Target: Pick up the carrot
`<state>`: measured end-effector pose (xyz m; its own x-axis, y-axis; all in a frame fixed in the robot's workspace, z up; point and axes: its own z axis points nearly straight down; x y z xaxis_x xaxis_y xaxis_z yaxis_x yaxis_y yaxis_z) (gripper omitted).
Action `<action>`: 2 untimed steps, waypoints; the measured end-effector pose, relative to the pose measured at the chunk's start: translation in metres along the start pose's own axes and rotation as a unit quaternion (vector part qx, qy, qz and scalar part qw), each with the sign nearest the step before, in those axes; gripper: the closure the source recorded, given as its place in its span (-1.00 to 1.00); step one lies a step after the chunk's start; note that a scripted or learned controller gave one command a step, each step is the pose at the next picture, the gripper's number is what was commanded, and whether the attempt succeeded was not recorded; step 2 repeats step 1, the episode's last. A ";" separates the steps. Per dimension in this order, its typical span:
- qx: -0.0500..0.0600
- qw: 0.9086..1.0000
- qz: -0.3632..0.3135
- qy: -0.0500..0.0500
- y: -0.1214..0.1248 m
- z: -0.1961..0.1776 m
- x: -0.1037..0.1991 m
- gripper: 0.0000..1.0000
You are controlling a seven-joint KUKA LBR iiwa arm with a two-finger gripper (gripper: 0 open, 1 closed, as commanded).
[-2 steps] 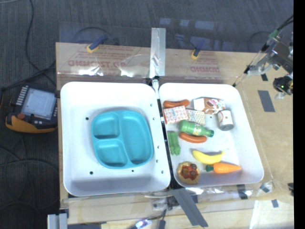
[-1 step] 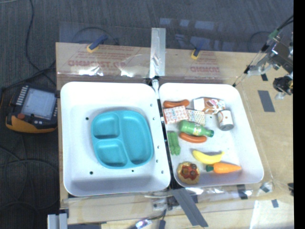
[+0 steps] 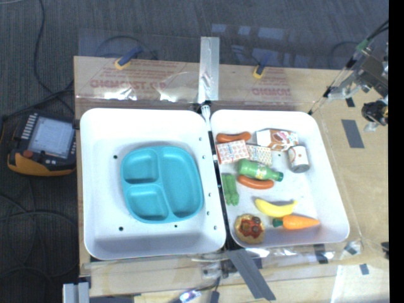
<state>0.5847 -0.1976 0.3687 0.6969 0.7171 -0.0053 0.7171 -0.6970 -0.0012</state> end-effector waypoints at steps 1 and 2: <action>-0.001 0.996 -0.095 0.000 0.014 -0.030 0.020 -1.00; -0.001 0.996 -0.095 0.000 0.014 -0.030 0.020 -1.00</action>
